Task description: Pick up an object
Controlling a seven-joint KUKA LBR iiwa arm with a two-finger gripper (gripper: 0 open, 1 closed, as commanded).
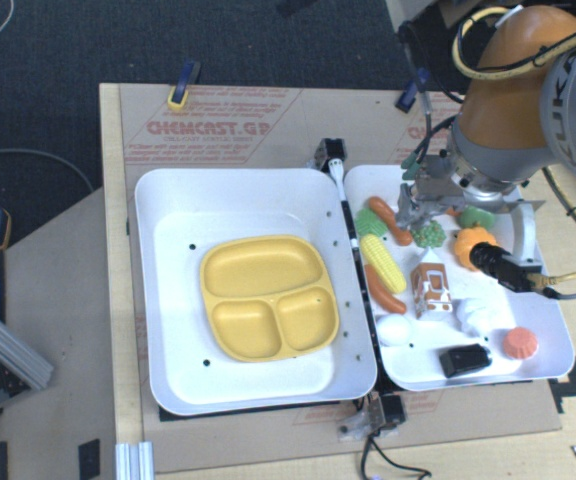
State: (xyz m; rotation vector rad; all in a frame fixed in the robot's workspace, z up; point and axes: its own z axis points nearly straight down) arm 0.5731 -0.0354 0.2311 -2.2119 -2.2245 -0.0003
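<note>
toy food (383, 263) fills right bin (553, 323) — board (208, 128) reads "chemcast".

Robotics lab test cell. Evidence: grey industrial arm with orange band (513, 68) over brown cardboard-topped bench (258, 123); two shallow white plastic bins (158, 268) held by small black clips (330, 153); blue-yellow spring clamp (182, 86) at board edge; loose cables (18, 158) across dark carpet floor (48, 48); aluminium extrusion frame (8, 348) at left.

Both bins (158, 268) look like smooth, slightly glossy white plastic. The yellow tray (265, 295) is matt plastic. The tabletop (118, 168) reads as plain, rough brown board. The toy corn (381, 261) looks like shiny plastic.
</note>
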